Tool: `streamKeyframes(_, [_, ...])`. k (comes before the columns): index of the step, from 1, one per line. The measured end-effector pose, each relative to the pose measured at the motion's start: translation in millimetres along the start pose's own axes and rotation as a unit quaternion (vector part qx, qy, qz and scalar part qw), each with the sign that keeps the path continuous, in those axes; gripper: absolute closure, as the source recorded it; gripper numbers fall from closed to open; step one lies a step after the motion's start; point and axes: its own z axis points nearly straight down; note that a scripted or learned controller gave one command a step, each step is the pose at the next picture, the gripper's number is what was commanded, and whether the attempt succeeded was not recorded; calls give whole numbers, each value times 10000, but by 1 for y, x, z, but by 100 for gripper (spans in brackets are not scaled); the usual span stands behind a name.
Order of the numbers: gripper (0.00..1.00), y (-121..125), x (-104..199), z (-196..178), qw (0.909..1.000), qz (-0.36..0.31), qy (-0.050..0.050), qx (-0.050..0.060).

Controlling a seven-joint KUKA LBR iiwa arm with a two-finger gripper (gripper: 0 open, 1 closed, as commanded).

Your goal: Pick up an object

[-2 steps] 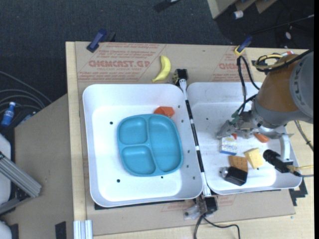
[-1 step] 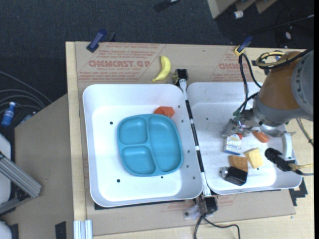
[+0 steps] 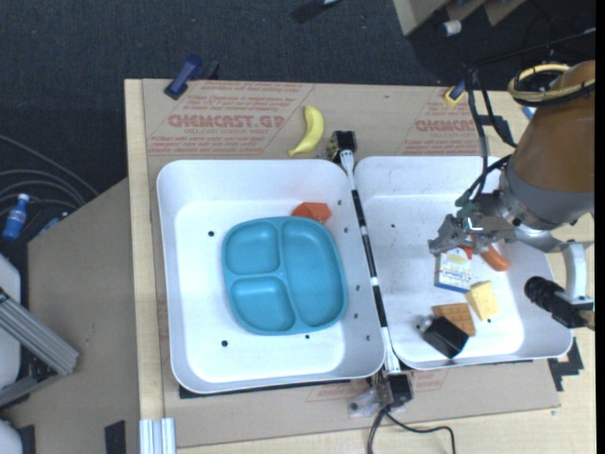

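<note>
Dark carpet surrounded a brown board-topped bench (image 3: pixel 246 112) bearing two shallow white bins side by side. On the board beyond the left bin lay a banana (image 3: pixel 308 130). The left bin (image 3: pixel 189 253) held a blue divided plate (image 3: pixel 284 274), with a small orange object (image 3: pixel 313 211) just beyond the plate's far edge. The right bin (image 3: pixel 406 253), on the plate's right, held the candidate objects: a small white-and-blue carton (image 3: pixel 455 271), a yellow block (image 3: pixel 483 301) just nearer the camera than the carton, a brown wafer-like piece (image 3: pixel 454 316) and a black object (image 3: pixel 443 337) at the bin's near wall. The gripper (image 3: pixel 470 233) hung directly over the carton's far end; whether its fingers stood wide or narrow could not be told, and nothing was visibly between them. The carton appeared to be the thing nearest to hand. It looked light and thin-walled, likely to dent under a hard squeeze and to slide on the smooth bin floor. A hold across its narrower sides, near the middle, would probably serve best, well apart from the neighbouring block.
</note>
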Motion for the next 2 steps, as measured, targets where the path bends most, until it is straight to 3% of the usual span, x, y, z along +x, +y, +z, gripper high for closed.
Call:
streamKeyframes(1, [100,-37,76,-56,10000,0,1,5])
streamKeyframes(2, [100,-37,115,-61,10000,1,-1,2])
